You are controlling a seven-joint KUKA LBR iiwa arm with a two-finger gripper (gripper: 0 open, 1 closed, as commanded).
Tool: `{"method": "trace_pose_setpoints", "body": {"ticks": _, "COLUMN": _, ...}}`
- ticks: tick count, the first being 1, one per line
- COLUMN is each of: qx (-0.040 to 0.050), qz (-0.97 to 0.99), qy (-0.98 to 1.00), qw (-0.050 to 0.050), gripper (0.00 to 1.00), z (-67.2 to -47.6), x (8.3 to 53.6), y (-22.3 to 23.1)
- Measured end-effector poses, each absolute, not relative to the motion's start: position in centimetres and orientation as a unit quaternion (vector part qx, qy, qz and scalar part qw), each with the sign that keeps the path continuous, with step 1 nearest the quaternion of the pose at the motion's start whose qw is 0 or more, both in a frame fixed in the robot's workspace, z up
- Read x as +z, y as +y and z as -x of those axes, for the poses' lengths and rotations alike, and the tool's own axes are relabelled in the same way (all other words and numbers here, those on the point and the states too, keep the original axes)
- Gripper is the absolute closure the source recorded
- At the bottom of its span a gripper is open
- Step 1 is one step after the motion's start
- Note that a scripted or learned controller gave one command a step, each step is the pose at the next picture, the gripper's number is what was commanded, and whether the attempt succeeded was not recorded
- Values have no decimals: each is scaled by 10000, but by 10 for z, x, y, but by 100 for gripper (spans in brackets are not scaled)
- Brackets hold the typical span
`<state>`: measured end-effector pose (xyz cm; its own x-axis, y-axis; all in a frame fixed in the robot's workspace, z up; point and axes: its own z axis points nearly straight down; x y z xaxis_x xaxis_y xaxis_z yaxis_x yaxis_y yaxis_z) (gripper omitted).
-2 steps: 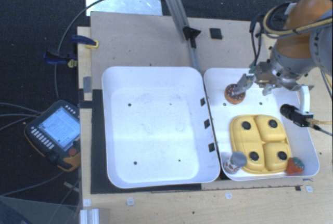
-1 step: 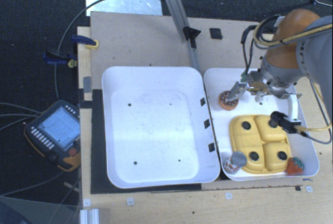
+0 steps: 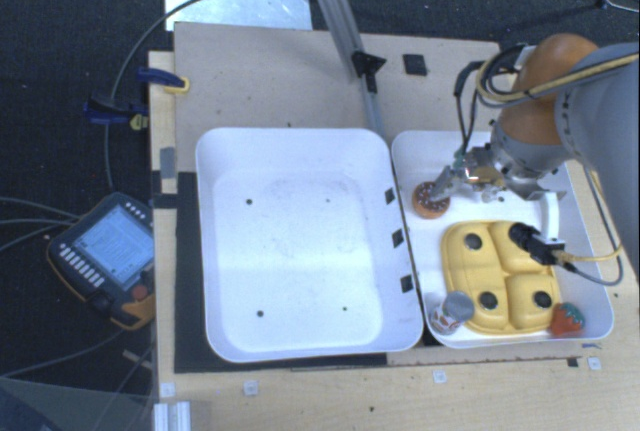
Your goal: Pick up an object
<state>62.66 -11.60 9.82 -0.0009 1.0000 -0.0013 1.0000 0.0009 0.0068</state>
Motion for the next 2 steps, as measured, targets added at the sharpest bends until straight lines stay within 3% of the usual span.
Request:
{"method": "trace_pose_setpoints", "body": {"ticks": 1, "qx": 23, "qz": -7065, "qy": 7077, "qw": 22, "gripper": 100, "z": -627, "x": 107, "y": -115}}
{"method": "trace_pose_setpoints", "body": {"ticks": 2, "qx": 24, "qz": -7056, "qy": 7086, "qw": 32, "gripper": 100, "z": -638, "x": 161, "y": -121}}
